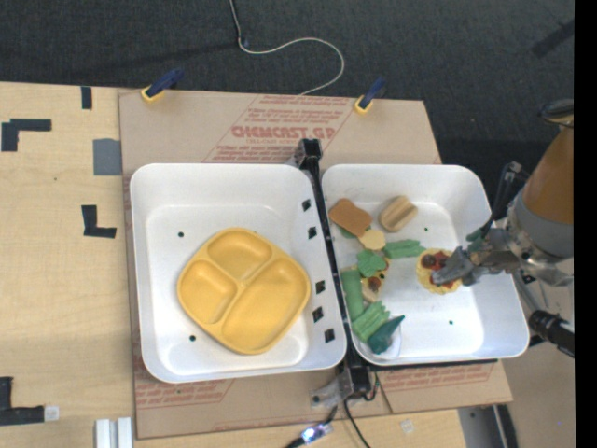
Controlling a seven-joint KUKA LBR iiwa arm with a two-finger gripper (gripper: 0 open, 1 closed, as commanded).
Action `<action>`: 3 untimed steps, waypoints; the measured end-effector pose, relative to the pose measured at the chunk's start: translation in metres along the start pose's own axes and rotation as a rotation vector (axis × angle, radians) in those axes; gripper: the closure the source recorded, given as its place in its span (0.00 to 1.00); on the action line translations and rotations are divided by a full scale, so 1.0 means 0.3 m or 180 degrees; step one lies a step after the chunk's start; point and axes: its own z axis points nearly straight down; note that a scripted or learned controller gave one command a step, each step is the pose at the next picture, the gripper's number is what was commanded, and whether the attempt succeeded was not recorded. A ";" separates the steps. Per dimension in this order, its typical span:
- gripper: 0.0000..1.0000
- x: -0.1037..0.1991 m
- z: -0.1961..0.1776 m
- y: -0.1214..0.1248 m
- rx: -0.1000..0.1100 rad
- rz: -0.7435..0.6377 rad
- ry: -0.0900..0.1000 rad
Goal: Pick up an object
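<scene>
The right bin (466, 339) holds a cluster of toy foods: a brown toast piece (351, 217), a tan bread roll (398, 212), several green vegetable pieces (370, 320) and a small yellow and red piece (435, 272). My gripper (451, 271) reaches in from the right and sits low at the yellow and red piece, its dark tip touching or just over it. The left bin (154, 203) holds a yellow divided plate (244, 290).
Both bins rest on a cardboard sheet (270, 129) held by yellow and blue clamps (160, 85). A black divider clip (309, 153) sits between the bins. A white cable (308, 45) loops on the dark floor behind. Bare bin floor lies at the right bin's front right.
</scene>
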 end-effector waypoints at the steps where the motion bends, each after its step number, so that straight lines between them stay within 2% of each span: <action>1: 1.00 0.162 0.036 0.097 0.0003 -0.0017 0.0005; 2: 1.00 0.308 -0.001 0.184 -0.0002 -0.0017 0.0003; 3: 1.00 0.439 0.034 0.311 0.0002 -0.0015 0.0003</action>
